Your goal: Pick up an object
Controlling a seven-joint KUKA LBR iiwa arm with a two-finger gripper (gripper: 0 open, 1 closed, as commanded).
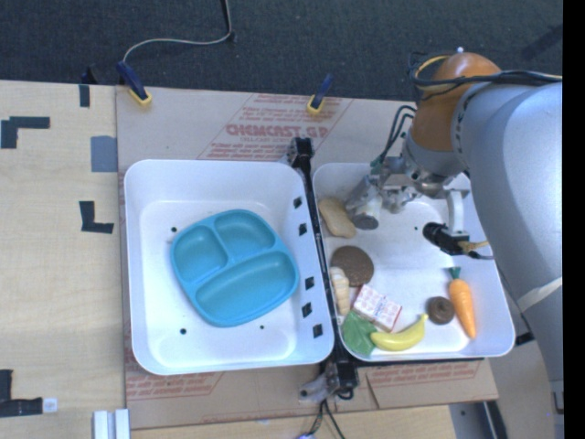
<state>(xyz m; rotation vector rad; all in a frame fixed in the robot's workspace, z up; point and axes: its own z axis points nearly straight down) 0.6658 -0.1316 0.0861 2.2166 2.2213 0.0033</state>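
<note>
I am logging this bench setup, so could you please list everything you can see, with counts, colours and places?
Bins: two, white, side by side on the bench.
Divided plate: one, blue, in the left bin.
Carrot: one, orange, right bin, right edge.
Banana: one, yellow, right bin, front.
Round cookie: one, brown, right bin, middle.
Bread piece: one, tan, right bin, by the divider.
Clamps: two, yellow and blue, on the cardboard's back edge.
Gripper: one, grey, over the right bin's back.
</note>
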